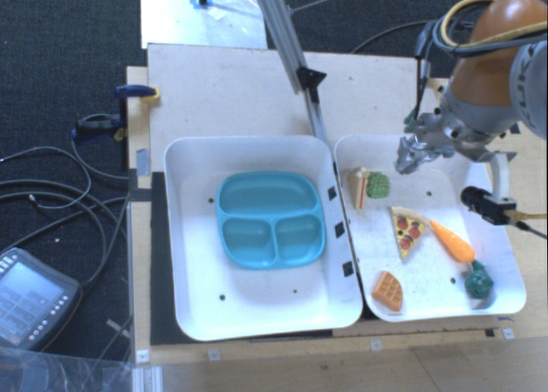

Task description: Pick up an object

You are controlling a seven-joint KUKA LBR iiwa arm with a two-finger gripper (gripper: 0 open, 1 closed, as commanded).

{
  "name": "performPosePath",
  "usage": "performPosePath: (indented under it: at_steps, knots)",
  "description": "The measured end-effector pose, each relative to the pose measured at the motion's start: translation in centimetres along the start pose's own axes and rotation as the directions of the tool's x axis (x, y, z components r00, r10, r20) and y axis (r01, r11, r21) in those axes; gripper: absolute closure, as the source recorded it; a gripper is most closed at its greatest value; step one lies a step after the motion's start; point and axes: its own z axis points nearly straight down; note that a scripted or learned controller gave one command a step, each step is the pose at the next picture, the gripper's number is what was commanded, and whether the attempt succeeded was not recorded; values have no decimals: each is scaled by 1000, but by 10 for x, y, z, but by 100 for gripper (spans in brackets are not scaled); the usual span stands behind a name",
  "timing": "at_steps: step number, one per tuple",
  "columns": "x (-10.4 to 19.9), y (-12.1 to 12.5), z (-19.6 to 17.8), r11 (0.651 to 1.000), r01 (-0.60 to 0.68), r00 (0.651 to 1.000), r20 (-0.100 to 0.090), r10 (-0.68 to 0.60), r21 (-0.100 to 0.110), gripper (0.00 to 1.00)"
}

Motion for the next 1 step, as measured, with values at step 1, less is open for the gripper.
performPosePath:
  at_steps: [1]
  knots:
    - [61, 10, 2, 1000, 1, 1000, -1, -1, 0, 100]
